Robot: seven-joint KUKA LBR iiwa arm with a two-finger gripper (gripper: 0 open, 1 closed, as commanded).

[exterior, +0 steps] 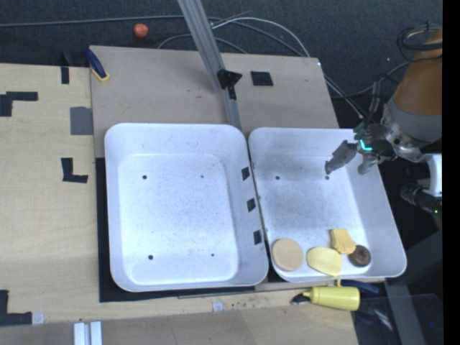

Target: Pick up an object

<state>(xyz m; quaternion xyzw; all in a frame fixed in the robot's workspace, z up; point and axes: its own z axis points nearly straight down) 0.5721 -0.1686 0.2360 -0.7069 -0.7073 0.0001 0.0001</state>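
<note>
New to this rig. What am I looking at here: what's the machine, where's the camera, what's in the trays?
One camera sits above the bench, looking down at a slant. The machine is a robot arm reaching in from the right; its pincer hangs over the right bin, and I see nothing between its fingers. The two white trays are shallow bins. The left bin shows only bare speckled floor. At the right bin's near edge lie a round tan disc, a pale yellow lump, a small yellow block and a brown ring. A yellow tool lies on the bench outside.
</note>
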